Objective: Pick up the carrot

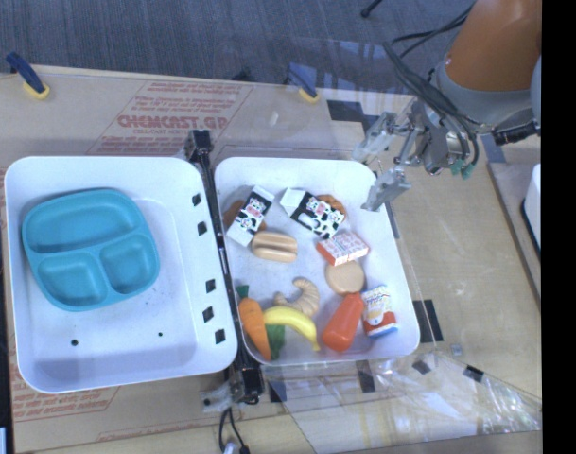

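- Over the right bin's point(387, 253) far right corner hangs the end effector point(393, 164), fingers spread wide with nothing between them.
- Carrot point(254, 324) lies at that bin's near left corner, beside the banana point(292, 323), well apart from the end effector.
- Its long axis runs roughly near-to-far, leafy end toward the bin's near rim.
- I'd judge the arm must cross the bin diagonally, toward the left and the near side.
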`<state>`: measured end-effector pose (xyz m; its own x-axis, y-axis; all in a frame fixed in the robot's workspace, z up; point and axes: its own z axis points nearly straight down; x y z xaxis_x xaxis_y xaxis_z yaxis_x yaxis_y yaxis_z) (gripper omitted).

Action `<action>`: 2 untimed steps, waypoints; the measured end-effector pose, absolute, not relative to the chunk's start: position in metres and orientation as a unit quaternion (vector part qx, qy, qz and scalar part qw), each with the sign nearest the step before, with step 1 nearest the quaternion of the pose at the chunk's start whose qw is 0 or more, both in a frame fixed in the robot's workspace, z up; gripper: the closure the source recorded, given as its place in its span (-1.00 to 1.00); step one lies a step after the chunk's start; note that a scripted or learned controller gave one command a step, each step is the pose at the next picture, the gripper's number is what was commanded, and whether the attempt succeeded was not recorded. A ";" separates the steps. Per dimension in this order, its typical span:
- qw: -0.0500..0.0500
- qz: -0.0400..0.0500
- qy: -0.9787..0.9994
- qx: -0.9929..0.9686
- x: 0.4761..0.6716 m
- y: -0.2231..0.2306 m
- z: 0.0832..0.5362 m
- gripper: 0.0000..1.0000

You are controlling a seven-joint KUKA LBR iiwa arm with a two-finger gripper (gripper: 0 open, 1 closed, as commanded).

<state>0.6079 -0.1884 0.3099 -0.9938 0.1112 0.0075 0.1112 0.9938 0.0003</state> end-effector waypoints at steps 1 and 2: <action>-0.006 0.003 -1.000 -0.029 0.638 -0.209 0.387 -1.00; -0.005 0.002 -1.000 0.017 0.653 -0.208 0.417 -1.00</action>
<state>0.6527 -0.2078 0.4167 -0.9994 -0.0342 -0.0099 -0.0341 0.9994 -0.0034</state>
